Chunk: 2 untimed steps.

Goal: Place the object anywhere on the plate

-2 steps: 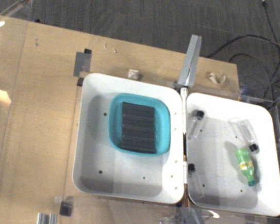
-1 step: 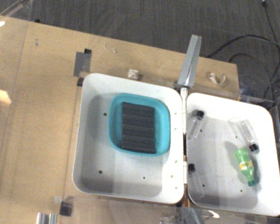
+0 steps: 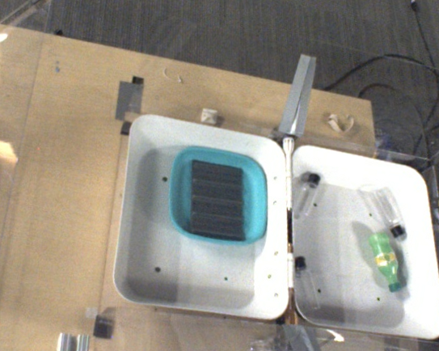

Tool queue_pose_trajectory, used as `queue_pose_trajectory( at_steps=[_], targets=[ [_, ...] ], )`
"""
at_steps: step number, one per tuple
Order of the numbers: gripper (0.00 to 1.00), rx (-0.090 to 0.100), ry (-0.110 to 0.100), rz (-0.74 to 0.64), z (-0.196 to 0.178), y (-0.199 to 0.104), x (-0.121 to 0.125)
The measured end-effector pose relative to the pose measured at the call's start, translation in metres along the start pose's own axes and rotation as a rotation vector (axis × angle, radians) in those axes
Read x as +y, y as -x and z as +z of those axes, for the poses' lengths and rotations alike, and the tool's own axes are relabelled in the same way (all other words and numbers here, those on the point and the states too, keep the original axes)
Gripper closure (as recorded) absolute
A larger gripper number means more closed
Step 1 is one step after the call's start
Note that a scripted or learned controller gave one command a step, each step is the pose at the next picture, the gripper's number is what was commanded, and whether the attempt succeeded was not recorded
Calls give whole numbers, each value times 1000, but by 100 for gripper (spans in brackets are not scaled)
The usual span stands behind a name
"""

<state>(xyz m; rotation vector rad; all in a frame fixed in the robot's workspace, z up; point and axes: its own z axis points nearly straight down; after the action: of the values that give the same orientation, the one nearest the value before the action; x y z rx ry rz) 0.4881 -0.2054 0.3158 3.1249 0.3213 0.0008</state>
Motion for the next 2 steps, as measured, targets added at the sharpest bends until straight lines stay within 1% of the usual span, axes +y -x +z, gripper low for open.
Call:
queue_pose_trajectory(
  at_steps=[1,2],
  targets=[
    [0,3,2,-3,-120,0,0],
    [0,0,0,0,-14,0,0]
  ],
)
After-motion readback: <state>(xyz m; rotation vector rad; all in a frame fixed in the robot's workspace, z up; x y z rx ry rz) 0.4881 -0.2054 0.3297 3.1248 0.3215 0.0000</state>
